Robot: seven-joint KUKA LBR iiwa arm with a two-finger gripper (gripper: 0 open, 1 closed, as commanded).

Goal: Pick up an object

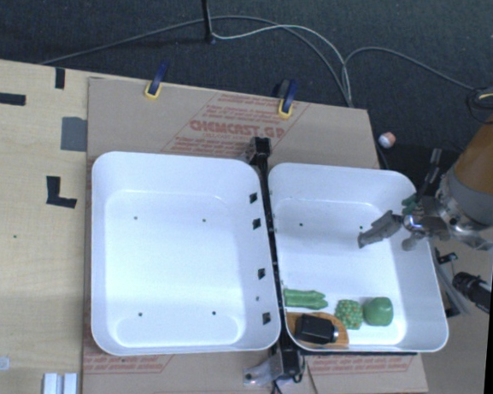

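Nearest the camera, at the front edge of the right-hand shallow white plastic bin [411, 275], lies a small group of objects. A black rounded block [315, 329] rests on top of a flat orange-brown piece [339, 335], in the bin's front left corner. Just behind the block lies a long green bumpy pod-shaped item [304, 298], lengthwise across the bin and close to the divider side. To the right of the block sits a green knobbly lump [349, 312], and touching or just beside it on the right is a smooth round green object [378, 311]. All five items occupy the front strip of this bin; the rest of its floor is bare white.

End effector [389, 231]: positioned over the rear right part of the same bin, well apart from the object group. Its two dark fingers [375, 232] stand spread apart, with nothing between them. The grey arm with the orange band [481, 165] enters from the right edge of the view.

The left-hand shallow white plastic bin [107, 223] adjoins the right bin along a black clipped seam [264, 236]. Both bins rest on a brown cardboard sheet [227, 126] on the tabletop [22, 215], and the sheet is clamped at its rear edge by two blue-and-yellow clips [156, 81].
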